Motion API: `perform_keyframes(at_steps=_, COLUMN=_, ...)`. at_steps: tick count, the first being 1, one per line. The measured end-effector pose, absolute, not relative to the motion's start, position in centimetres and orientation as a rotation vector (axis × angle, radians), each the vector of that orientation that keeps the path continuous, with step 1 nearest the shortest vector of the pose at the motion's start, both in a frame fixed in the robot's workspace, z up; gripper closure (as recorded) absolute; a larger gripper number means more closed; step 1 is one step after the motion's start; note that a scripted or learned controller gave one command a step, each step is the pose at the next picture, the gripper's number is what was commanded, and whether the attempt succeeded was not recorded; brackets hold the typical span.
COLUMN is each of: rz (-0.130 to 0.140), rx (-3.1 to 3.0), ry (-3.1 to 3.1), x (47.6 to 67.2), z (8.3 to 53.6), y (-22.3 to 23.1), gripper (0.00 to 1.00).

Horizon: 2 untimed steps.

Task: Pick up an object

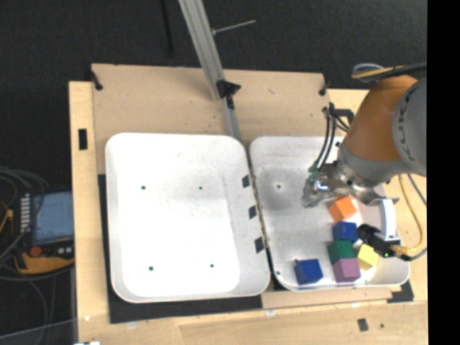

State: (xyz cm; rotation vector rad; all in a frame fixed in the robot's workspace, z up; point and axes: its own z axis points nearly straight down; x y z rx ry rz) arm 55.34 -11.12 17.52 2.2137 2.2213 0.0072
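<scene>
In the right bin (284, 160) lie several small blocks: an orange one (343, 208), a blue one (346, 231), a green one (340, 250), a purple one (347, 268), a yellow one (367, 256) and a second blue one (308, 271) near the front edge. My gripper (314, 191) hangs over the middle of this bin, just left of the orange block and above the cluster. I see nothing held between its metal tips.
The left bin (176, 214) sits beside the right one. A slanted metal pole (205, 49) rises behind the bins. Cables and a control box (43, 228) lie off the bench at left. The arm's orange band (381, 124) looms over the right bin's far corner.
</scene>
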Motion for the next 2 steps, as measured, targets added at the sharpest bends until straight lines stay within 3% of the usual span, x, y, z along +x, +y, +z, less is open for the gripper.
perform_keyframes(at_steps=2, rz=0.008, rx=2.211, ry=2.223, x=55.6, z=27.3, y=-11.7, gripper=1.00)
